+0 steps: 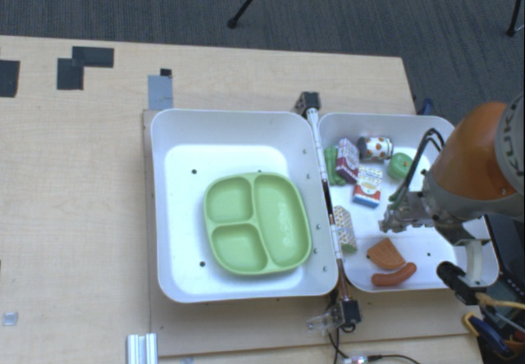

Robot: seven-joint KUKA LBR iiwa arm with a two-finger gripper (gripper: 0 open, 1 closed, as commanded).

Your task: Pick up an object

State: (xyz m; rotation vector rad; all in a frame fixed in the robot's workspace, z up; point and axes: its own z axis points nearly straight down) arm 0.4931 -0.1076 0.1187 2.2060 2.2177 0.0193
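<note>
The right bin (435,272) holds several small toy foods. Among them are an orange wedge (384,253), a red sausage (394,275) and a white carton with red and blue print (368,188). A green ball (400,164) lies further back. My gripper (397,220) hangs over the bin's middle, just above the orange wedge and right of the carton. I see nothing held in it. The orange band of the arm (480,159) covers the bin's right side.
A green divided plate (257,225) lies in the left bin (176,190). A small can (377,147), a maroon packet (349,159) and a green item (330,164) sit at the back of the right bin. A patterned roll (344,231) rests against the divider.
</note>
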